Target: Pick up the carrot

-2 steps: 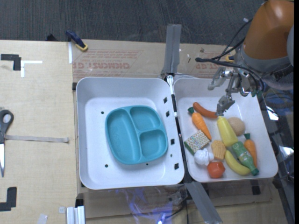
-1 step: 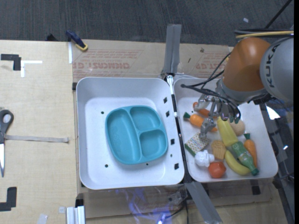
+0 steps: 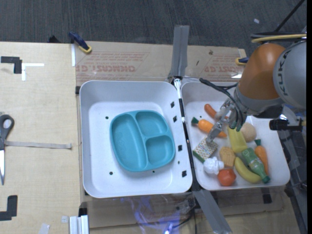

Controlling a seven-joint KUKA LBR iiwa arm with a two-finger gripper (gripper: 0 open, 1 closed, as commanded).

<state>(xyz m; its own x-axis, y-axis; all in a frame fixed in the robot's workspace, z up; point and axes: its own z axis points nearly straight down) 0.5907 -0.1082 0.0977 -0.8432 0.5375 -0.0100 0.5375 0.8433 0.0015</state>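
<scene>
Pale wood and brown cardboard make up the surface (image 3: 39, 106), with dark carpet beyond its far edge. Nearest the camera, grey tape strips (image 3: 212, 213) run off the front rims of two white bins.

Below the fingers (image 3: 214, 134), toward the front rim of the right bin (image 3: 278, 150), lie one red tomato (image 3: 226, 177), one white mushroom-like piece (image 3: 212, 166), one yellow banana (image 3: 246, 172) and one green bottle (image 3: 253, 162). A checkered wedge (image 3: 204, 150) sits just beneath the fingertips, with one tan ridged piece (image 3: 227, 155) beside it. Whether the fingers are parted or closed, and whether they touch anything, cannot be told; they look slim and grey, tilted down to the left.

Three orange pieces show. One carrot (image 3: 204, 126) with a green end lies just left of the fingers, near the bin's left wall. A second orange piece (image 3: 210, 110) lies just beyond it. A third, with a green top (image 3: 262, 152), lies well to the right, past one yellow block (image 3: 237, 140) and one beige round thing (image 3: 248, 131).

Well to the left of the fingers, the left bin (image 3: 92, 130) holds one blue three-part plate (image 3: 143, 140).

Farther left on the wood lie one pair of scissors (image 3: 4, 140) and black tape marks (image 3: 12, 62). At the far edge sit a blue-and-yellow clamp (image 3: 80, 42) and another grey tape strip (image 3: 179, 50). The arm's orange band (image 3: 261, 72) rises up and to the right of the fingers.
</scene>
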